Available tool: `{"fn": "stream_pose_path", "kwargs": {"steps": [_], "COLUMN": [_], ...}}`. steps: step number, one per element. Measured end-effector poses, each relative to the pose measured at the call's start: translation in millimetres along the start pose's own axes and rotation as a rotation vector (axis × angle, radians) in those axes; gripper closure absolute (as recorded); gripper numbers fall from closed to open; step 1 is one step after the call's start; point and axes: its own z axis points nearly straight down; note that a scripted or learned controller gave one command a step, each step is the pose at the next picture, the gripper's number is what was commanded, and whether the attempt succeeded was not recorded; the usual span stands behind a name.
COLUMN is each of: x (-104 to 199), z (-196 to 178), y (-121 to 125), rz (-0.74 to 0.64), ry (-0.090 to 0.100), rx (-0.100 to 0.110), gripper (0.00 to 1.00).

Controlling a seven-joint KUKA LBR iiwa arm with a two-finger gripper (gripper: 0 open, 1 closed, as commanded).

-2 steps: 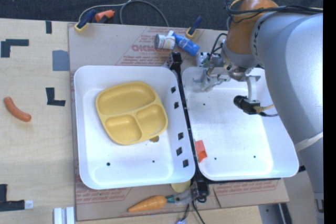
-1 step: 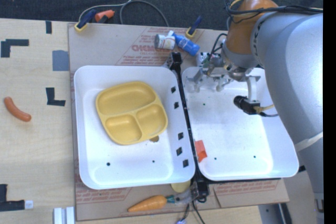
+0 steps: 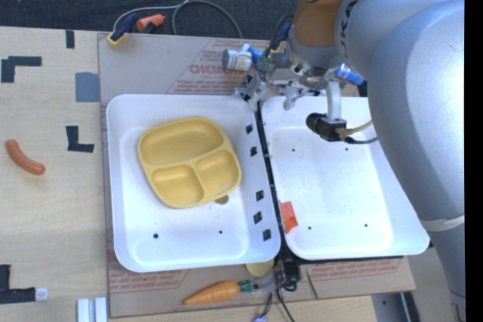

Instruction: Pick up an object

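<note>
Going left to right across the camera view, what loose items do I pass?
Orange sausage on the bench, yellow divided plate in the left bin, small orange block at left edge of right bin.

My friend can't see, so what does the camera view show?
A yellow divided plate lies in the left bin. The gripper hangs over the far edge of the right bin. A toy carrot lies in front of the bins.

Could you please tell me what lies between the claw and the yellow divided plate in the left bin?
In the camera view, just bare floor of the shallow white left bin lies between the claw and the yellow three-compartment plastic plate.
</note>
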Motion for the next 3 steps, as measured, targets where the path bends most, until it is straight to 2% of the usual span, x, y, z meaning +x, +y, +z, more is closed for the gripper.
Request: {"fn": "stream_pose_path", "kwargs": {"steps": [1, 2, 3], "x": [-74, -41, -67], "z": [5, 5, -36], "y": [-118, -114, -19], "rz": [0.019, 0.006, 0.007], "ry": [-0.005, -0.001, -0.006], "rx": [0.017, 0.010, -0.003], "gripper": [0.00, 0.00, 0.00]}}
